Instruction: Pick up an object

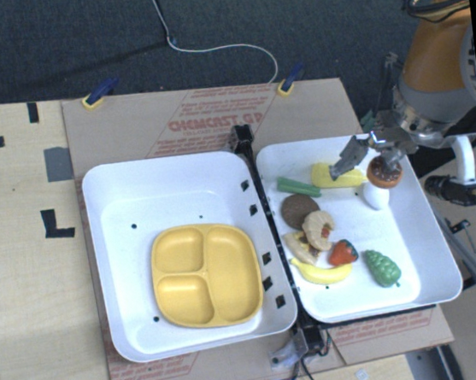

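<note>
From my station I see the arm [438, 48] reaching in from the right, its orange band high at the edge of the view, and the gripper [364, 161] hanging over the upper part of the right bin [426, 248]. One dark finger [346, 159] slants down toward the left, its tip just over a yellow block-like piece [326, 174] that lies near the bin's top wall. On the other side of the gripper sits a small round brown thing [384, 174] on top of a white piece [377, 196]; I cannot tell whether it is part of the tool or a toy in the bin, and I cannot tell how far apart the jaws stand or whether anything is held. Just left of the yellow piece lies a green stick-shaped item [298, 187]. Below it the other toys crowd the bin's left half: a dark brown rounded lump [297, 210], a tan, bread-like piece [319, 229], a red strawberry-like item [342, 253], and a banana [321, 273] curving along underneath them. A bumpy green toy [384, 268] lies a little apart to the right. The left bin [115, 243] holds a yellow divided plate [206, 275] with three compartments, lying flat near the middle.
</note>
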Controlling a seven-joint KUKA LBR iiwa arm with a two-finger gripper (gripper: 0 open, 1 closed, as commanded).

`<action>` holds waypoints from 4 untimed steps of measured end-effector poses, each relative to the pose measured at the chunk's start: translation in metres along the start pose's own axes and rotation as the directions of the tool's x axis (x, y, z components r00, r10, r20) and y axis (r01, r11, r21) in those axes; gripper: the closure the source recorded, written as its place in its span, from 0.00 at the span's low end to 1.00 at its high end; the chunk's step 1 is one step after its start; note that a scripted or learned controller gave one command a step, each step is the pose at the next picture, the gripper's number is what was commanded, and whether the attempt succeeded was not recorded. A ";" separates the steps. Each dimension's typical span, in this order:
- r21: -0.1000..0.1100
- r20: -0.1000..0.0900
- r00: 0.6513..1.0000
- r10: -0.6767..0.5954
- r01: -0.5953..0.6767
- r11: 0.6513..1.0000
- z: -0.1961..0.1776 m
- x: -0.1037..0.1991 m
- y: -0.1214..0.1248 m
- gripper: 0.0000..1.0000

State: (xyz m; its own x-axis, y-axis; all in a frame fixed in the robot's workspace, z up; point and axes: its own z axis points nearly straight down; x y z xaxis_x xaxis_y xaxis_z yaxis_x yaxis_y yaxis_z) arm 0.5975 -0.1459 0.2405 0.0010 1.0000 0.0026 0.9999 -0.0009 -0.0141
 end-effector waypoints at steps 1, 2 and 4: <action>-0.009 0.002 1.000 -0.003 0.003 1.000 -0.005 0.000 0.002 0.00; -0.005 0.002 1.000 -0.003 0.003 1.000 0.041 0.003 -0.003 0.00; -0.012 0.002 1.000 -0.003 0.004 1.000 0.154 0.008 0.004 0.00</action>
State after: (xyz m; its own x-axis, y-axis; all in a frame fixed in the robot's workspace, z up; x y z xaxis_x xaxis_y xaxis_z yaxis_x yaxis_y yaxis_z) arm 0.5998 -0.1372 0.0864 -0.0026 1.0000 0.0004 1.0000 0.0026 -0.0024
